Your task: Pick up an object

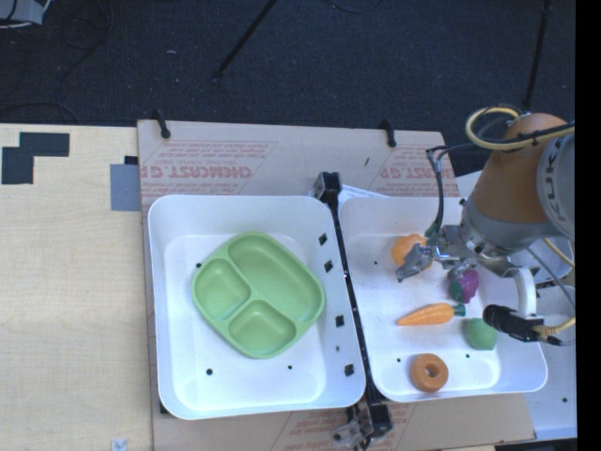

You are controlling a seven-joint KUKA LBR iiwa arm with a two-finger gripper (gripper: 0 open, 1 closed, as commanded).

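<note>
My gripper (439,265) hangs low over the right bin (376,216), in its upper middle part. A small orange round thing (407,246) lies just to the left of it. Directly under its right side sits a purple object (464,281), partly hidden by the gripper. Below that an orange carrot (427,315) lies on its side. Toward the right wall is a green lump (480,335). A brown doughnut (429,372) rests near the front wall. I cannot tell whether the gripper touches the purple object.
The left bin (169,242) holds a light green divided plate (258,294). A black divider (340,285) runs between the two bins. The arm's grey and orange body (512,191) rises over the right bin's far right corner.
</note>
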